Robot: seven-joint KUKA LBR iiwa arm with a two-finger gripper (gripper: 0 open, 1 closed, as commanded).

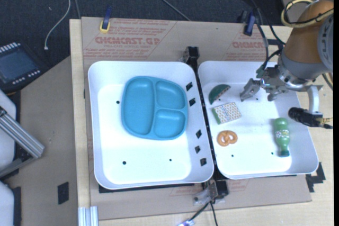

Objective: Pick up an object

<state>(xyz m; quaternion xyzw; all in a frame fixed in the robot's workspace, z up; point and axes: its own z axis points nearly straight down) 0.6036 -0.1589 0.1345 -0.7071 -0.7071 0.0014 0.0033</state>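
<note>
The gripper [263, 90] hangs over the upper part of the right bin [302, 164], in the right half of the frame, its two fingers spread apart with nothing between them. The arm [310, 42] behind it enters from the upper right, orange band showing above the grey wrist.

Four small things lie in the right bin. Nearest the jaws is a green wedge-shaped piece [219, 92], like a watermelon slice, to the left of the fingertips and apart from them. Just below it sits a square patterned packet [226, 112] with green edging. Lower still, toward the bin's left wall, lies a brown pretzel [227, 138]. A green bottle [282, 136] lies on its side in the lower right of the bin, well below the gripper.

The left bin [106, 156], in the middle of the frame, holds one blue divided plate [154, 107] with three compartments.

Both bins rest on a cardboard sheet [159, 34] printed in red; along the top edge the lettering appears to read "CHEMCAST GP", and a partial repeat of it shows at the upper right. Two blue clamps [106, 18] pin the sheet's top edge, one at the upper left and one at the upper right.
</note>
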